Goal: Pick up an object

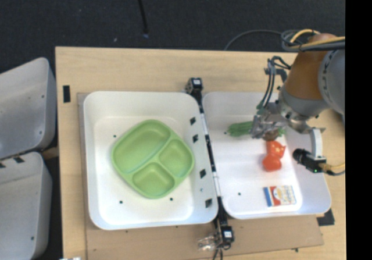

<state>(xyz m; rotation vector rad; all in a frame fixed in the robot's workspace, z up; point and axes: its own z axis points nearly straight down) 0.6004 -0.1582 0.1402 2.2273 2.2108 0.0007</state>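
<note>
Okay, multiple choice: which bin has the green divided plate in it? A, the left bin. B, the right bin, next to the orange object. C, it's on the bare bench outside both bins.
A: the green divided plate lies flat inside the left bin, while the orange object and a small printed card sit in the right bin, across the divider.
</note>
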